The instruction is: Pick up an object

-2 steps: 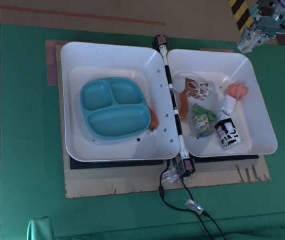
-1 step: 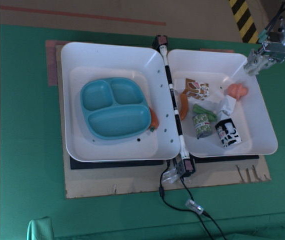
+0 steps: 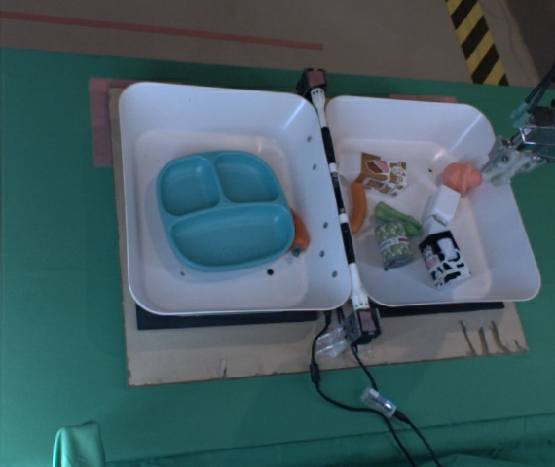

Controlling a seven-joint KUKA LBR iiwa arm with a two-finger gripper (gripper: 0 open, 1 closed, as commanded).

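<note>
The right bin (image 3: 511,261) holds several small objects: a pink lump (image 3: 462,176), a white block (image 3: 442,203), a black-and-white cow-patterned cup (image 3: 444,260), a green can (image 3: 392,244), a green leafy piece (image 3: 396,216), an orange carrot-like piece (image 3: 357,206) and a brown-and-white printed box (image 3: 384,173). My gripper (image 3: 511,161) hovers over the right bin's far right rim, just right of the pink lump. It is open, with nothing between its fingers.
The left bin (image 3: 151,115) holds a teal divided plate (image 3: 224,210), with a small orange object (image 3: 300,232) against the plate's right edge. A studded bar (image 3: 336,193) runs between the bins. Cables (image 3: 355,377) trail off the front edge onto the green cloth.
</note>
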